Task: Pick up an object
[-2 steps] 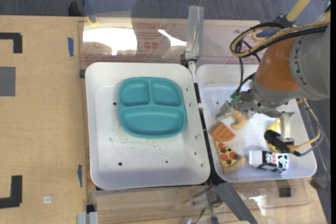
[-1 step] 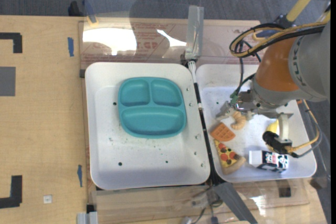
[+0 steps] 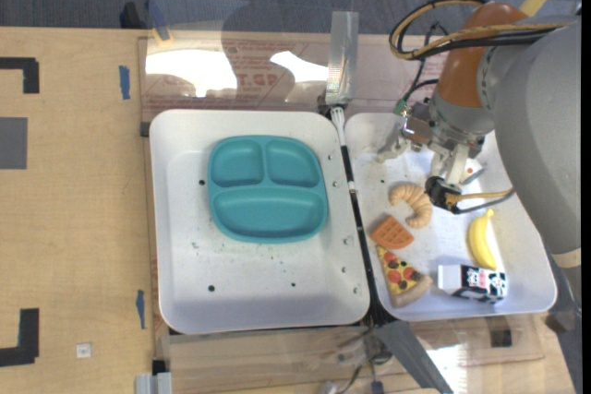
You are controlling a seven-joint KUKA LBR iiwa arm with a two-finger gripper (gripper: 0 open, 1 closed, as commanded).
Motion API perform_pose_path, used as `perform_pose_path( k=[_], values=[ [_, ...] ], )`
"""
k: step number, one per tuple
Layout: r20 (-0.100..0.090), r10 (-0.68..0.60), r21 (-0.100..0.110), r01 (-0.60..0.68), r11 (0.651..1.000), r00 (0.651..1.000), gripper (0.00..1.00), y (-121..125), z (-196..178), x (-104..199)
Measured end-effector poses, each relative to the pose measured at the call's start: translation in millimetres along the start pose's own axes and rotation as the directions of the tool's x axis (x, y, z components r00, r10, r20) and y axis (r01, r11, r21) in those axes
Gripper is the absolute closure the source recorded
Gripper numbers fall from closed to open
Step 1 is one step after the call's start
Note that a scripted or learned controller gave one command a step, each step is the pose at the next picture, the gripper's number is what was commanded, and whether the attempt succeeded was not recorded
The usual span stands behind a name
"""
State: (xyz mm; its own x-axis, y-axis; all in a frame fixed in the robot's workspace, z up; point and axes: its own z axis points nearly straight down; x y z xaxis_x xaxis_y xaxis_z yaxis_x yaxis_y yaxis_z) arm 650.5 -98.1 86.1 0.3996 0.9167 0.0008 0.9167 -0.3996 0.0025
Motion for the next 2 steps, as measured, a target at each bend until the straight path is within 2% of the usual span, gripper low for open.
perform_pose_path(
  k=[1,2],
  values=[
    [0.001,-0.261,0.002,0.261,0.965,0.965,0.00,-67,-2,-77],
    [-0.001,-0.261,-0.001,0.261,0.965,0.965,1.00,-66,-12,-76]
  ],
)
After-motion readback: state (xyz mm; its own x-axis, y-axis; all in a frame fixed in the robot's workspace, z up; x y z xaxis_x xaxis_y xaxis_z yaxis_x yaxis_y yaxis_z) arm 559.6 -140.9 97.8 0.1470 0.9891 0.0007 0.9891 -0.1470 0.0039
